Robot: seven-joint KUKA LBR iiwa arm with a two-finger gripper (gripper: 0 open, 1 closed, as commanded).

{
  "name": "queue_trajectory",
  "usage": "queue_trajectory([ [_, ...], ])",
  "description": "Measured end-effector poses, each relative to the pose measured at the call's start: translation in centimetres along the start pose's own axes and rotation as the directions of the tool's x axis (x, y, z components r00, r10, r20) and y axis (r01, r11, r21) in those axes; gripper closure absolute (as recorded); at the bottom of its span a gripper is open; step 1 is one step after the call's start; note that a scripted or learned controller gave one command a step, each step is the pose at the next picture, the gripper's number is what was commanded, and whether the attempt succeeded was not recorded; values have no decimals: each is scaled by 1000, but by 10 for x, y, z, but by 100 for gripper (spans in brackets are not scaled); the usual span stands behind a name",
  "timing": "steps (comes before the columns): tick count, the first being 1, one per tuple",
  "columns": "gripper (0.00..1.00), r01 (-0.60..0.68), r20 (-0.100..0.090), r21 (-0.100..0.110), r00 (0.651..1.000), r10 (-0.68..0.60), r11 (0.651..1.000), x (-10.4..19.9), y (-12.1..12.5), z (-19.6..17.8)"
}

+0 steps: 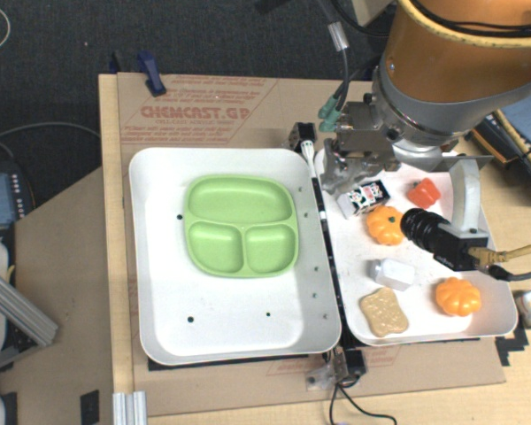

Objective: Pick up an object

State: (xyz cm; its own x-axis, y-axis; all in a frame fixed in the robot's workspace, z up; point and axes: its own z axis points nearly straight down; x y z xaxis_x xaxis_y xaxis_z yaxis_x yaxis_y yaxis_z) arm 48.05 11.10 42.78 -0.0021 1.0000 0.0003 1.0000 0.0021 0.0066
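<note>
My gripper [342, 173] hangs low over the far left corner of the right bin [504, 312], under the grey wrist with its orange band. A small black-and-white object [365, 196] lies just in front of the gripper, close to it or touching it; I cannot tell which. Spread across the same bin are an orange pumpkin [386, 226], a red-orange block [425, 190], a pale grey block [392, 274], a tan cracker-like piece [383, 312] and a second orange pumpkin [457, 297].
The left bin [159, 264] holds a green divided plate [242, 226]. The rims of the two bins meet along a ridge [326, 246] just left of the gripper. Brown board surrounds both bins.
</note>
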Motion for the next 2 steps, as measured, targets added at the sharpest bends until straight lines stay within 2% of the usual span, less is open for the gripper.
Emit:
queue_trajectory([
  [1,100,-8,3,14,1000,8,1000,-42,32,61],
  [2,100,-2,1,4,1000,2,1000,-39,32,46],
])
